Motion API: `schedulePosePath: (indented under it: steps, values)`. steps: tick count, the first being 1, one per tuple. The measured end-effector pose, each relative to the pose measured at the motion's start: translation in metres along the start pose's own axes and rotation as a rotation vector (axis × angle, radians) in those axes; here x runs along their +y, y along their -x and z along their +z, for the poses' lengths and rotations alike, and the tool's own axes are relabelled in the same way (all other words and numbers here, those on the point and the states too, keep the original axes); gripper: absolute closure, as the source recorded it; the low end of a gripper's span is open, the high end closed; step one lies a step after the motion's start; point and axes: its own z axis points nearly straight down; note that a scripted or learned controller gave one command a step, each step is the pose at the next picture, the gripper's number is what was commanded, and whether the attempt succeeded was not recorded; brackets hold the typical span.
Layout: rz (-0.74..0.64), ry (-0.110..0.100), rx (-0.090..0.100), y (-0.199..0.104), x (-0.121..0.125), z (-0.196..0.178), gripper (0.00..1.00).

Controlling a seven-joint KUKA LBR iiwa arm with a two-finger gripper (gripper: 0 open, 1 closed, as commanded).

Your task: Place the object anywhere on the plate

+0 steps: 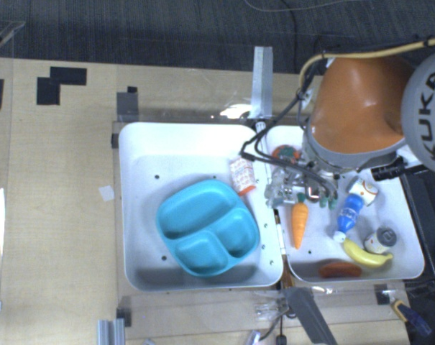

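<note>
Seemingly early | blue three-compartment plate (208,226) in left bin (138,192) bears nothing, so placing is left to do | gripper (301,190) hangs over right bin (408,225) just above the tapered orange carrot (299,223), likely the object; its state I cannot tell | nearby: curved glossy banana (367,254), blue bottle (348,216).
</note>
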Motion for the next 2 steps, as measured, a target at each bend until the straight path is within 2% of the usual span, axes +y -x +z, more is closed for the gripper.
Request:
schedulePosePath:
  steps: [1,2]
  values:
    - [0.001,0.000,0.000,0.000,0.000,0.000,0.00]
    - [0.049,-0.001,0.005,-0.026,0.014,0.005,0.00]
